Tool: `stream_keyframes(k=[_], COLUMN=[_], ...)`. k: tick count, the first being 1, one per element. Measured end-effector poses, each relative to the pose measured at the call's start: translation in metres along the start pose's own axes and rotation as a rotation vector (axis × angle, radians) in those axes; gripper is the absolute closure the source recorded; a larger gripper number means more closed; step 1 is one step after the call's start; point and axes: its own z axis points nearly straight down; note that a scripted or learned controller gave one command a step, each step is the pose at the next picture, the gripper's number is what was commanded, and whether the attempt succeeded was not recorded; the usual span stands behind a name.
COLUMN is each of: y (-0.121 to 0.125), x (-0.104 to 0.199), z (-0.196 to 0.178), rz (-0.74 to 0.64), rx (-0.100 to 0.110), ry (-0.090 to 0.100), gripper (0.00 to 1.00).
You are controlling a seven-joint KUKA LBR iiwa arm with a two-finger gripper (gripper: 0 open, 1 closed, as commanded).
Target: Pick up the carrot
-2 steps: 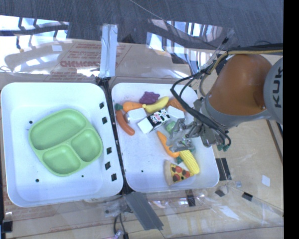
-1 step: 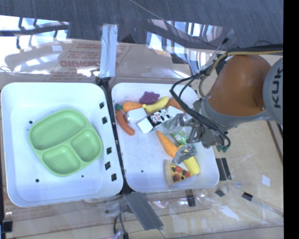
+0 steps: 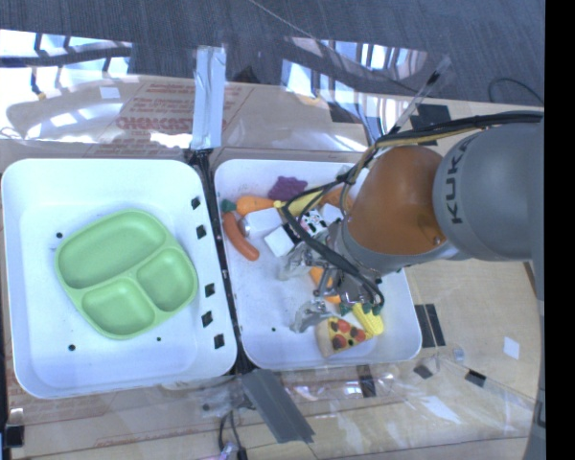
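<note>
While the carrot (image 3: 240, 236) lies left of it, the end effector (image 3: 311, 310) hangs with unreadable finger spacing.

Single fixed overhead camera, slanted down, both bins (image 3: 38, 257) in frame

Small orange toy carrot (image 3: 241, 236), lying loose in right bin.

Tapered plastic-looking body, reddish-orange, flat on the bin floor close to the left wall. Long axis runs roughly up-down in the camera view, slightly slanted, thicker end toward the bottom right. Upper end sits near other small toy pieces at the bin's top left. Nothing grips it.
</note>
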Motion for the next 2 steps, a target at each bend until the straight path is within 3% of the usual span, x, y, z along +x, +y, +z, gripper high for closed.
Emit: stream_keyframes(k=[1, 2], y=[0.002, 0.017], x=[-0.001, 0.012], z=[-0.008, -0.185], rz=[-0.008, 0.005], rx=[-0.001, 0.005], ry=[0.001, -0.012], gripper=[1.0, 1.0])
